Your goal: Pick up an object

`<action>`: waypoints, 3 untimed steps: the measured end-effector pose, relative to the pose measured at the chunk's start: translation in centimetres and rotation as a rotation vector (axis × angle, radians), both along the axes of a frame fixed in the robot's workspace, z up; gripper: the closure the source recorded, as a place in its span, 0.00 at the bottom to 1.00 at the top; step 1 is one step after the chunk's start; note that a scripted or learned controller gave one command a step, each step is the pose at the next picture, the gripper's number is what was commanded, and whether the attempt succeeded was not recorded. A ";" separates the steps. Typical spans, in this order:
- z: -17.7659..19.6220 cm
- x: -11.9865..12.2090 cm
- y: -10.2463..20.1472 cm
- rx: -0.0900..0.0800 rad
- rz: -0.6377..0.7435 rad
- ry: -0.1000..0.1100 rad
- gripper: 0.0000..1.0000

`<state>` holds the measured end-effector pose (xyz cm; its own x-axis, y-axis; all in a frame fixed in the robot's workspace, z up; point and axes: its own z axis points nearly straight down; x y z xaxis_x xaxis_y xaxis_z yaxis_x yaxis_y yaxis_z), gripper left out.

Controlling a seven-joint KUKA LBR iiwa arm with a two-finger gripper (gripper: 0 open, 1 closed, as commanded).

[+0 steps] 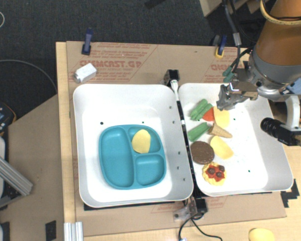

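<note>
- Camera view puts the likely targets in the right bin (pixel 271 182): a loose cluster of toy food toward its left half.
- Topmost in the cluster are a green piece (pixel 199 109) and a red piece (pixel 208 115) touching it, with a pale yellow piece (pixel 221 118) just beside them.
- Below these lie a second green piece (pixel 197 131), a cone (pixel 219 131), a brown disc (pixel 202 152), a yellow lump (pixel 221 147) and a small pizza (pixel 214 172).
- The hand (pixel 224 103) hangs over the bin's upper part, right above the pale yellow piece and close to the red one.
- Whether it is spread or pressed together cannot be told at this angle; nothing shows between its tips.
- Judged step: the approach, with no grasp made yet.
- The next move likely calls for a straight descent onto one piece, with tips spread wide enough to straddle it; the neighbours touch, so a sloppy drop could nudge them or catch two.
- Left bin (pixel 90 134) holds a blue tray (pixel 115 159) with a yellow piece (pixel 141 141) in its upper right compartment, well apart from the hand.
- Both bins sit on a cardboard-covered worktop (pixel 115 64).
</note>
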<state>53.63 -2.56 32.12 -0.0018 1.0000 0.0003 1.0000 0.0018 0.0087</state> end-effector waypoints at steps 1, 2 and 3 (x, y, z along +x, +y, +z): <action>-9.0 6.6 -4.7 -0.002 -0.006 0.012 1.00; 6.6 6.2 -1.2 -0.001 0.003 -0.012 1.00; 19.0 10.7 3.9 0.001 0.005 -0.011 1.00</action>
